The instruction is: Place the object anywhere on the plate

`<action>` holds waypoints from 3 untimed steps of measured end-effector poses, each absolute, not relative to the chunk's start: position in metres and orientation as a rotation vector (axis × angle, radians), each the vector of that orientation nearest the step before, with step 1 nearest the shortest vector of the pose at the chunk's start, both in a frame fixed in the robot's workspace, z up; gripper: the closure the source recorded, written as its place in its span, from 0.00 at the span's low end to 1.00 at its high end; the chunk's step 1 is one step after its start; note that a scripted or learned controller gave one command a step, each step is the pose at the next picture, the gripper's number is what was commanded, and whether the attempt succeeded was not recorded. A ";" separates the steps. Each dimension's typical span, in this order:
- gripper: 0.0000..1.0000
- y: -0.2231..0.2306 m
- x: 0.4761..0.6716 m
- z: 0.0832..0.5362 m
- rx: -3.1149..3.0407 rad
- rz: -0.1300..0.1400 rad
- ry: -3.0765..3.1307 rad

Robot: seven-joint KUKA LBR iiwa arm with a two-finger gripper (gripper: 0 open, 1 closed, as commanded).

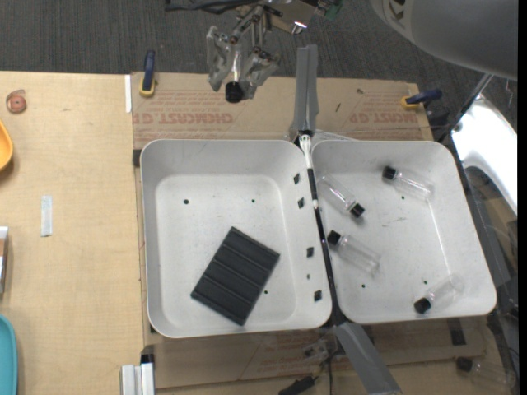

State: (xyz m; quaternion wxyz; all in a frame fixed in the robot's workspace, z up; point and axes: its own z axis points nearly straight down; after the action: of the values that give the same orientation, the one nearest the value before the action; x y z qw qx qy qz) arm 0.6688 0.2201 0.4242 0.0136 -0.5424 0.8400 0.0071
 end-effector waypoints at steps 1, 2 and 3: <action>1.00 0.215 0.660 0.441 -2.404 0.003 2.014; 1.00 0.214 0.662 0.450 -2.393 0.008 2.021; 1.00 0.212 0.664 0.458 -2.381 0.012 2.028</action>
State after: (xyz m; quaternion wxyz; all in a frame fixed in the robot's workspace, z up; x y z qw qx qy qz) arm 0.6637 0.2122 0.4581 0.0069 -0.7612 0.6485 0.0039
